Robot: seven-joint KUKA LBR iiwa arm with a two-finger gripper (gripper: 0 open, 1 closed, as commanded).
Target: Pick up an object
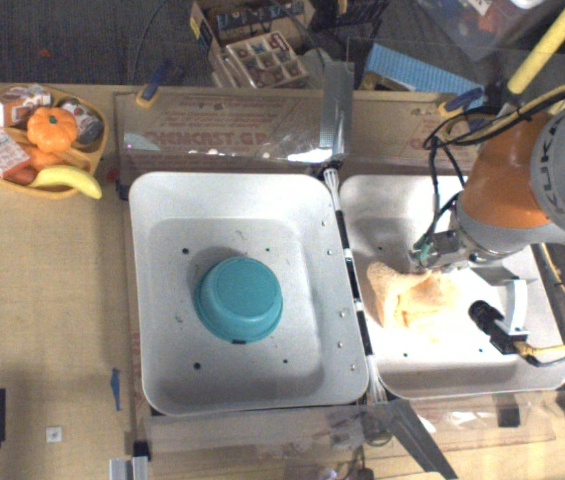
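Wooden bench (42, 308) with two white bins, claw (432, 256) down in the right bin (402, 200), can't tell its grip, yellowish cloth (412, 298) just below it, teal bowl (240, 298) way off left

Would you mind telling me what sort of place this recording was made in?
Probably a robotics lab bench: a grey and orange arm reaches over two white bins, one holding a teal bowl, with a tray of toy food alongside.
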